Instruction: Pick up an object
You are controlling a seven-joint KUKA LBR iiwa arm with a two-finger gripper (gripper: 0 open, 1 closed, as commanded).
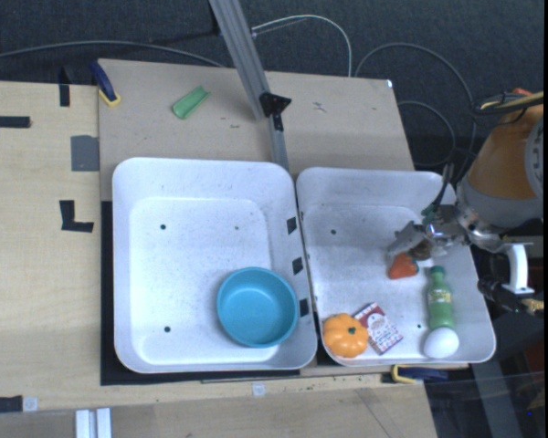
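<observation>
While the gripper (413, 243) hovered low in the right bin (347, 190), finger state could not be determined. An orange-red object (402, 266) lay just beneath it. Judged step: approach; next, descent and closure.

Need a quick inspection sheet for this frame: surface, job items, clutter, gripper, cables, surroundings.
Surface: bench bearing left bin and right bin, both white.
Job's things: left bin holds a blue bowl; right bin holds a red-orange piece, green bottle, white egg, orange pumpkin, red-white packet.
Clutter: green block on bench behind the bins.
Grippers: gripper low in right bin, just above the red-orange piece; grasp unclear.
Cables: thin cables looping behind bench.
Surroundings: dark floor, grey pole.
</observation>
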